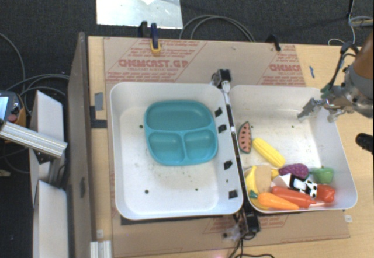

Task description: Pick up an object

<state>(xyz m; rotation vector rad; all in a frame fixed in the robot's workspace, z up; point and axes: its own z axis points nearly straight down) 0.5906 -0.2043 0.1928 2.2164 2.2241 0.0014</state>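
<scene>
1. The hand (306, 110) hangs over the right bin (339, 152), near its far right side.
2. I cannot tell how it is set.
3. The yellow corn (268, 151) lies lower left, well apart.

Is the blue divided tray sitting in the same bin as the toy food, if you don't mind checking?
No, the blue divided tray lies in the left bin, while the toy food is piled in the right bin.

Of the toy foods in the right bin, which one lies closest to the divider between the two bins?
The watermelon slice: it lies alone against the divider, apart from the corn cob and the pile in the bin's near corner.
</scene>
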